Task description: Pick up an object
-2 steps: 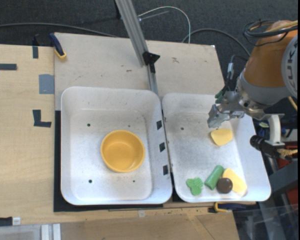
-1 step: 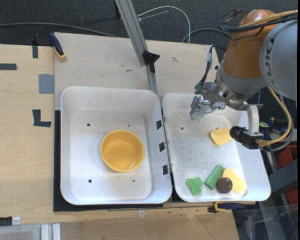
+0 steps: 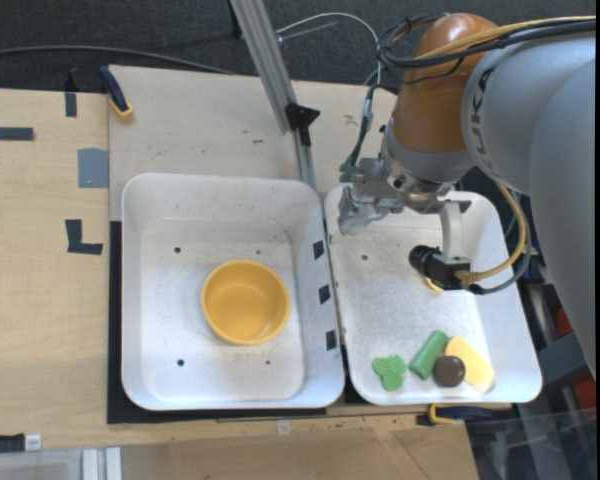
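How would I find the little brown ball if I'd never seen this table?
Look at the right bin, the one the robot arm reaches over. A few small toys are bunched in its near corner: a green leafy piece, a green stick, and a yellow lump. The brown ball rests against the yellow lump and is the only dark, round one.

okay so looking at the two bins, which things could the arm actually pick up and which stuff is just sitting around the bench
For the job:
yellow bowl in the left bin
green block, green leafy toy, brown ball and yellow piece, clustered at the right bin's near edge
claw

Lying about:
blue and yellow clamp
grey tape patches
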Controlling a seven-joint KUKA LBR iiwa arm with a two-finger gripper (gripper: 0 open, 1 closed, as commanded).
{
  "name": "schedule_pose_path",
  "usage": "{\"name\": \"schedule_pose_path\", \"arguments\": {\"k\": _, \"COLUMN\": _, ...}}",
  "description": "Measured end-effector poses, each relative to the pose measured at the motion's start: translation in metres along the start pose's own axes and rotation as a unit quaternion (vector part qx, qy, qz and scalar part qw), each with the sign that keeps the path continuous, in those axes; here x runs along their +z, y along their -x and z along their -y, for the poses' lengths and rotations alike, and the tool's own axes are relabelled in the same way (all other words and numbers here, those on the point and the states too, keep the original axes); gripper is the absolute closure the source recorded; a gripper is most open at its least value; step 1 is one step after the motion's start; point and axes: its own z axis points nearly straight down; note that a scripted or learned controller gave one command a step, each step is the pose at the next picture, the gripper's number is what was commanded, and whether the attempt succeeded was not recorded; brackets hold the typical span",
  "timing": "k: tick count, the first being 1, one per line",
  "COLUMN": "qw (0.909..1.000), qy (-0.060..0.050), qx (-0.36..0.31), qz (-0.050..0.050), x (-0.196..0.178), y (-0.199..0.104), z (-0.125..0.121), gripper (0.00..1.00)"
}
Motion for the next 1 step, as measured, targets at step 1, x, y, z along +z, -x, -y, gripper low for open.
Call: {"name": "schedule_pose_path", "arguments": {"k": 1, "qw": 1.0, "qy": 0.001, "qx": 0.0, "qz": 0.0, "x": -0.0038, "y": -0.057, "z": -0.0186, "gripper": 1.0}}
